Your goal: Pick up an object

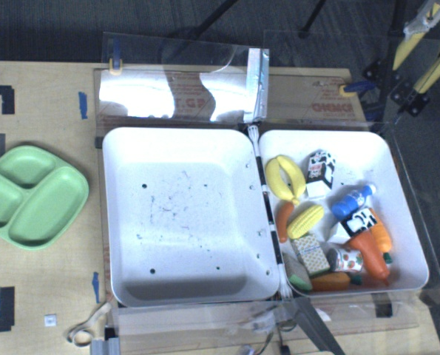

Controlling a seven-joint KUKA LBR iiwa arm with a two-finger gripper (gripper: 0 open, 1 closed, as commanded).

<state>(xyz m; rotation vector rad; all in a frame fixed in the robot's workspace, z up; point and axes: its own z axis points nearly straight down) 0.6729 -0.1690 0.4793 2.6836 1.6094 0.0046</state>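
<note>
Looking down at a slant, the camera view takes in two shallow white bins side by side on the pale wooden counter (42, 87). The things to pick all lie in the right bin (397, 176), and the yellow banana (285, 177) near that bin's left wall serves as the landmark.

Just right of the banana and slightly farther back stands a small black-and-white carton (319, 166). Just in front of the banana lies a yellow corn-like piece (305, 220), with a short orange piece (284, 220) touching it on the left, against the bin wall. To the right of the banana and a little nearer the camera lies a blue bottle (350, 200) with a white cap, tilted. A large orange carrot (375, 251) lies well in front and to the right of the banana, beyond the bottle. A small grey box (310, 255) sits in front of the banana, past the corn-like piece, and a small red-and-white can (347, 259) lies between the box and the carrot.

The left bin (131, 154) lies just left of the banana, across the shared walls. A green divided plate (31, 196) rests on the counter far left of the banana, beyond the left bin. A clear plastic panel (183, 80) stands behind and left of the banana, at the left bin's back edge.
</note>
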